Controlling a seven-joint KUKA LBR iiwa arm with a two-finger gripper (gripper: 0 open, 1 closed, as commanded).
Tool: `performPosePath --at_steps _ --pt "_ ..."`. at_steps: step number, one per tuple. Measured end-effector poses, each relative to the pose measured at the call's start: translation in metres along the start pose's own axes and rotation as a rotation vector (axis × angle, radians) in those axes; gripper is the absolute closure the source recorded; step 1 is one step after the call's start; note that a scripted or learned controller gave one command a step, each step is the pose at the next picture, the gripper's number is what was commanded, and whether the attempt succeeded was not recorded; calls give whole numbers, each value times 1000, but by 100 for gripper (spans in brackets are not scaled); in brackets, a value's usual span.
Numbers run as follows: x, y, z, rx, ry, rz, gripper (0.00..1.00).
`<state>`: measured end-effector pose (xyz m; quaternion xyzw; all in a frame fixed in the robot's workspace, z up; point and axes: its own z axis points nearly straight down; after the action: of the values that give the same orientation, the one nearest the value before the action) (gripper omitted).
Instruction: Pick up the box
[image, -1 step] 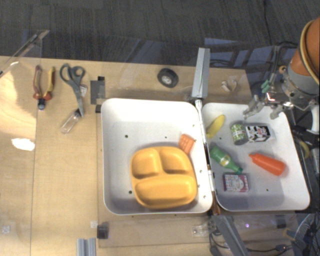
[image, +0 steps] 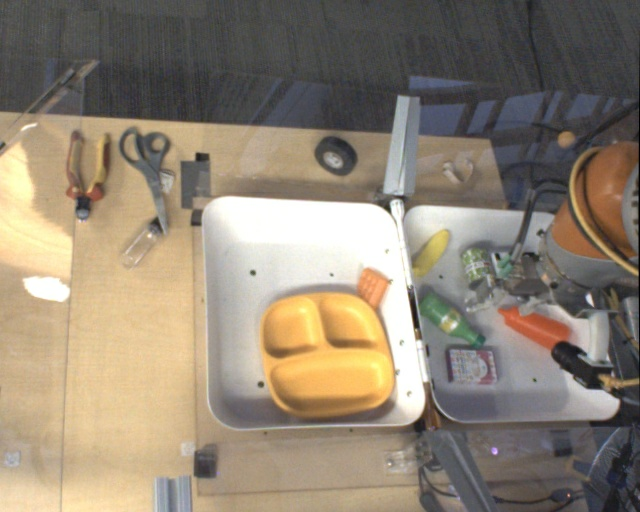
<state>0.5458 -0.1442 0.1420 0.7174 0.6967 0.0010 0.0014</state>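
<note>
- The box (image: 471, 365) is one small, flat rectangular pack, dark pink with a paler panel on its top face. It lies in the right bin (image: 520, 405) close to the near edge, toward the near left corner. Its print is too small to read, and nothing touches it.
- One yellow tray (image: 327, 353) of smooth moulded plastic, with three rounded compartments, sits in the left bin (image: 230, 300) toward the near right corner.
- One green bottle (image: 450, 318) lies on its side by the right bin's left edge, just beyond the box.
- One orange carrot-shaped piece (image: 535, 325), tapered and glossy, lies toward the right edge of that bin.
- The gripper (image: 500, 285) hangs over the middle of the right bin, between the carrot-shaped piece and a can, well apart from the box. How far it is open, and whether it holds anything, cannot be told.
- One can (image: 478, 265) lies just beside the gripper, its label unreadable.
- One yellow banana (image: 431, 252) rests near the far left corner.
- One small ribbed orange piece (image: 373, 287) lies at the left bin's right edge, just beside the tray.
- On the desk's far left lie one pair of scissors (image: 148, 165) and one pair of red-handled pliers (image: 85, 170). One black tape roll (image: 336, 155) sits beyond the left bin.
</note>
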Motion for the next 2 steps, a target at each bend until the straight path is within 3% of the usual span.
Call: performPosePath --at_steps 1,2 --pt "23 -52 49 -3 0 -40 0" --pt "22 -49 37 -13 -3 -41 100"
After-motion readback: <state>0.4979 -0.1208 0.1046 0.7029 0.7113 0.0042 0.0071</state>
